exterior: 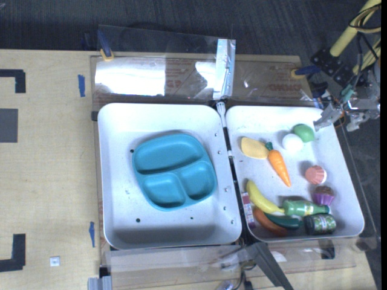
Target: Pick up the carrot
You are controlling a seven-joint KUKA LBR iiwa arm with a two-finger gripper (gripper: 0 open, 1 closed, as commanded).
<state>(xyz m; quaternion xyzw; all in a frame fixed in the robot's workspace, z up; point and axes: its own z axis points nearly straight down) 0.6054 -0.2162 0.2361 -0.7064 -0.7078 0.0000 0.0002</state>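
The carrot (279, 166) is orange with a small green top and lies in the right bin (351, 180), left of the middle, tip pointing to the near right. My gripper (331, 116) hangs over the far right corner of that bin, well up and to the right of the carrot and apart from it. It is close to a green and white toy vegetable (298, 137). Nothing shows between the gripper and the carrot.
Around the carrot lie a yellow fruit (254, 148), a pink ball (315, 174), a purple cupcake (323, 194), a banana (263, 198), a green bottle (302, 208) and a dark can (319, 223). The left bin (115, 138) bears a blue divided plate (174, 170).
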